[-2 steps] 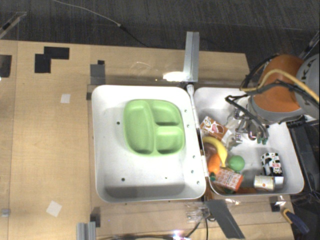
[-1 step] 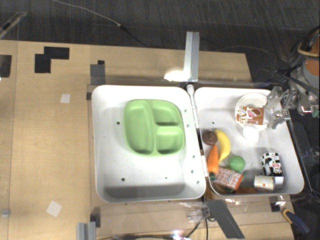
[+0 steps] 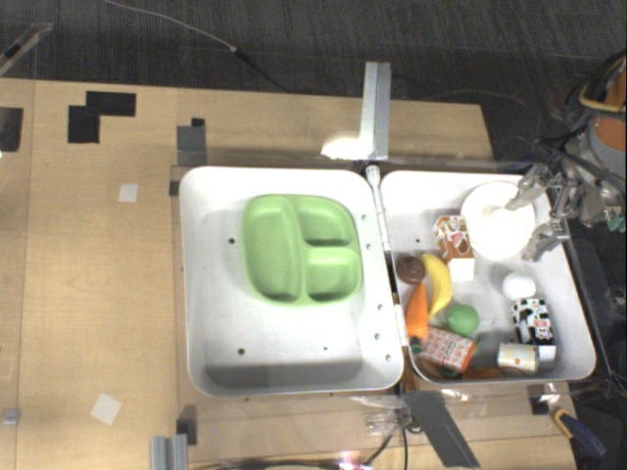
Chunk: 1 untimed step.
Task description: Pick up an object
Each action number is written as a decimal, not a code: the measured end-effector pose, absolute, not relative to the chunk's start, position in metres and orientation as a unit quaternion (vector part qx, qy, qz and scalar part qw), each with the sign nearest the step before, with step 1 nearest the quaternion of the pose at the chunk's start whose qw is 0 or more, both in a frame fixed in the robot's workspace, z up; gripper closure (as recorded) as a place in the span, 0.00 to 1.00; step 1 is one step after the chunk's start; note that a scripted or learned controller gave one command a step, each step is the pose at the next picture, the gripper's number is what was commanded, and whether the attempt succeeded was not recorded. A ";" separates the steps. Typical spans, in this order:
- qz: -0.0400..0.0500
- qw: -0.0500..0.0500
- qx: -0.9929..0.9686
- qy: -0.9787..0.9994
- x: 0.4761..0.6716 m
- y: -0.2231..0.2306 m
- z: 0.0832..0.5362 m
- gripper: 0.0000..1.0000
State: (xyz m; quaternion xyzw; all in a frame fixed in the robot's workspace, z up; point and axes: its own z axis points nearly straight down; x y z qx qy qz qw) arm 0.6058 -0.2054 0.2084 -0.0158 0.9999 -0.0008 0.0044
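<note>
My gripper hangs at the right bin's far right corner, its fingers spread open. They sit over the right rim of a white bowl, and nothing is gripped between them. Below the bowl lie a white cube, a white ball, a black-and-white cow-print cup and a can on its side. On the bin's left side are a red-and-white packet, a brown round item, a banana, a carrot, a green ball and a red box.
The left bin holds a green divided plate. A metal post stands behind the ridge between the bins. The arm's wrist with its orange band and cables sits at the right edge.
</note>
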 end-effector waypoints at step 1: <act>-0.002 0.008 -0.052 0.999 0.582 -0.178 0.099 0.00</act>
